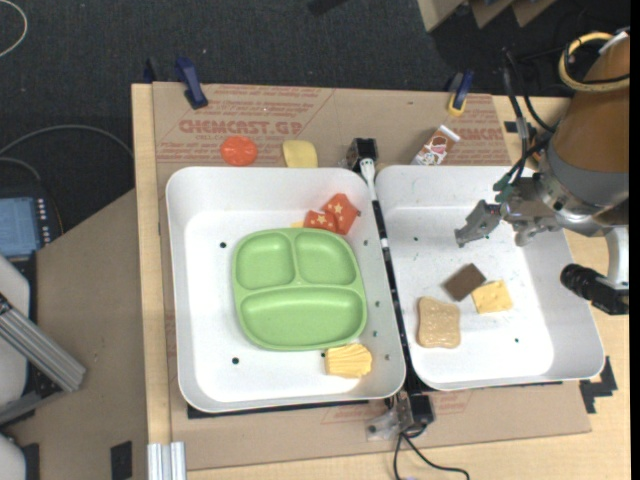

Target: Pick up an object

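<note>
Three food pieces are seen in the right bin (560,363): brown square (464,281), yellow block (492,297), toast slice (438,323). Above them the gripper (487,220) is poised, its opening cannot be told.

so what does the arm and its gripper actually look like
The arm is bulky and rounded, with an orange-brown band above a pale grey wrist section. Black cables and a yellowish loop run along its upper part. The gripper is a small grey metal assembly with dark parts, ending in slim grey fingers. A black rounded piece juts out lower down beside the wrist.
</note>
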Robot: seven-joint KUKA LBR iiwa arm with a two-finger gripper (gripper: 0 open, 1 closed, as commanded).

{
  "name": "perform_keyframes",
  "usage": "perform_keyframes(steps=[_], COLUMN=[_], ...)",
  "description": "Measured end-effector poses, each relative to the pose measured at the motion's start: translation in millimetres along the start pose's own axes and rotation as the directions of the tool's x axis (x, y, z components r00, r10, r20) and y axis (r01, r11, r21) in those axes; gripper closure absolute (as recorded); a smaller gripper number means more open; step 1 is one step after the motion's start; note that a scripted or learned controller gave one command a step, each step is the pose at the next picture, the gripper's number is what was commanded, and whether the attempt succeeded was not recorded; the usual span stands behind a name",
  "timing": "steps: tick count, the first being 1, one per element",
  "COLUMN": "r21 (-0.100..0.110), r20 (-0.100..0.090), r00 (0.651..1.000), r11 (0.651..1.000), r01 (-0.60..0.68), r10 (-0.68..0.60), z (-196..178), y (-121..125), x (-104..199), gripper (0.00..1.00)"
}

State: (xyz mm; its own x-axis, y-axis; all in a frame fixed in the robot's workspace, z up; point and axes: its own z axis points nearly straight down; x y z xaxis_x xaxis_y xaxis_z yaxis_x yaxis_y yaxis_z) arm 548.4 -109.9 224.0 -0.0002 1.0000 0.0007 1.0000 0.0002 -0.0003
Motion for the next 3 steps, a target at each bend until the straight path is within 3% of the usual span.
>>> perform_keyframes(steps=[1, 2, 3], r21=[0.006, -0.007, 0.005], r20=[0.000, 0.005, -0.005], r00=[1.000, 1.000, 1.000], r11=[1.000, 1.000, 1.000], r01=[-0.003, -0.002, 0.006], r10=[0.003, 0.002, -0.006], z=[146, 134, 140], y=[-12, 41, 4], x=[-10, -73, 11], gripper=[0.00, 0.00, 0.00])
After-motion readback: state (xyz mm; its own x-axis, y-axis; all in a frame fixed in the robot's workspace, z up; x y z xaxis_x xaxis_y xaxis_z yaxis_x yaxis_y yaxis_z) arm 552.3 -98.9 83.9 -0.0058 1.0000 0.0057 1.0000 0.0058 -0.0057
